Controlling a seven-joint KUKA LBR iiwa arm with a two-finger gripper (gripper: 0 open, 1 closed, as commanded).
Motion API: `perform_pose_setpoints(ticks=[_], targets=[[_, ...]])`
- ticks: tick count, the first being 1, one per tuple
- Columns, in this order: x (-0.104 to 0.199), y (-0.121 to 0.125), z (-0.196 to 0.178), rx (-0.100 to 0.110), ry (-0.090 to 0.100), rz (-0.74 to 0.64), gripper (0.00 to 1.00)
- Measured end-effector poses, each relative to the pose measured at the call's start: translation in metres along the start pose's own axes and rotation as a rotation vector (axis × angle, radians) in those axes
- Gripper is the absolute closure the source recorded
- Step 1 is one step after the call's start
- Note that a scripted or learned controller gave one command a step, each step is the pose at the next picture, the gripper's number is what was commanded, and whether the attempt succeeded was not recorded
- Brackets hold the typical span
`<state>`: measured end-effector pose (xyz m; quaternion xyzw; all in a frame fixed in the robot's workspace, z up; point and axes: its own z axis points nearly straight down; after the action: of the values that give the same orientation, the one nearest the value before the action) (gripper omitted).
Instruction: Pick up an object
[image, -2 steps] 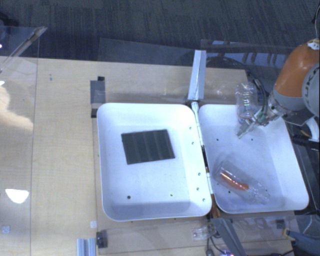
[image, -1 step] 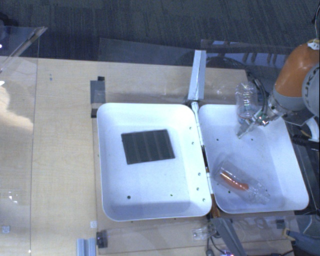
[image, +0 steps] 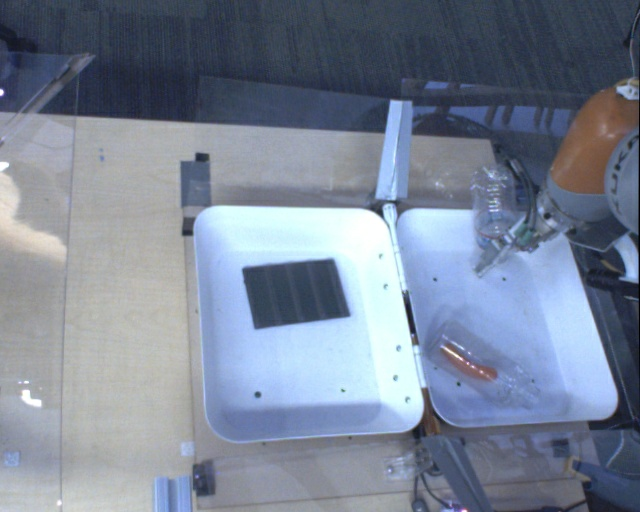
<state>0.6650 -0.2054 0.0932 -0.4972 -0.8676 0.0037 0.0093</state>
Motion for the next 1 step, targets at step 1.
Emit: perform_pose_setpoints(ticks=[1], targets=[[-0.0023, -0.0016, 0.0005, 0.002, -0.002, -0.054, 0.0]])
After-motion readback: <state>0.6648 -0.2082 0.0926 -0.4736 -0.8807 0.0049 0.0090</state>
